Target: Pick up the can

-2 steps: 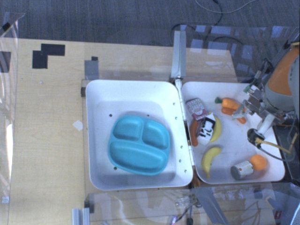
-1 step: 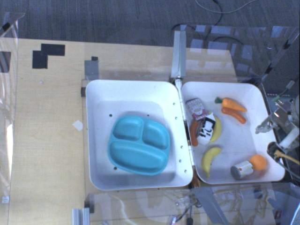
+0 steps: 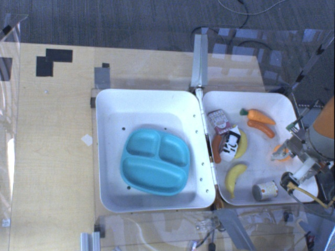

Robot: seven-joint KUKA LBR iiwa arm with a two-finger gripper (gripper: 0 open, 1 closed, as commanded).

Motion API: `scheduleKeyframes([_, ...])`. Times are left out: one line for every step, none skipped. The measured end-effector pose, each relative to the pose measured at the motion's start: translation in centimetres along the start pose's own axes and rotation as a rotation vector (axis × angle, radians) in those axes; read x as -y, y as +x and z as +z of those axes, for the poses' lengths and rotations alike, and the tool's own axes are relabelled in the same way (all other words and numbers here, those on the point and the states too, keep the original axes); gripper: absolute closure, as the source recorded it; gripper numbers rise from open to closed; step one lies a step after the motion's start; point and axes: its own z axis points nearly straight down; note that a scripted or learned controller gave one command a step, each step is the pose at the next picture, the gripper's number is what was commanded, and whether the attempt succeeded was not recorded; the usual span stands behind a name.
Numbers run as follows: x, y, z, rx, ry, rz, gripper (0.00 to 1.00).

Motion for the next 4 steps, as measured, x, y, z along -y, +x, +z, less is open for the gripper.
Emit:
scheduleKeyframes([-7.2, 9.8, 1.6, -0.001, -0.003, 0.087, 0.0])
scheduleKeyframes([-7.2, 10.0, 0.8, -0.001, -0.003, 0.074, 1.0])
scheduleKeyframes([-7.2, 10.0, 0.8, -0.001, -0.003, 0.075, 0.0])
scheduleKeyframes([-7.0, 7.1, -6.3, -0.002, -0.004, 0.448, 0.0])
